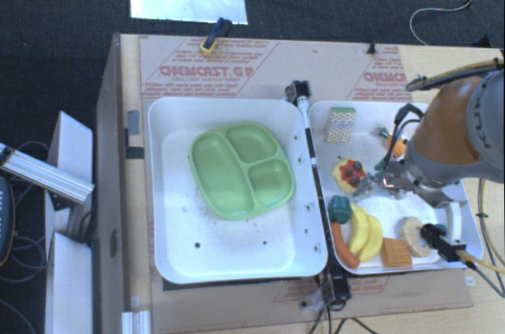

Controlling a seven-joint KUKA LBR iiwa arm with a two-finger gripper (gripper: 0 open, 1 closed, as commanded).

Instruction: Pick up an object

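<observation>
1. The jaws [377,176] are seen low in the right bin [465,202]; whether they are apart cannot be told.
2. The pizza toy [349,172] lies just beside them.
3. The toy could be pushed aside, and the crowded banana [364,231] disturbed.

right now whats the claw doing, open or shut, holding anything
claw: cannot be told, low in the right bin, beside the yellow toy with red bits.

Two white bins [170,167], one green tray [241,170], two bananas [363,231], one carrot [344,245].
</observation>
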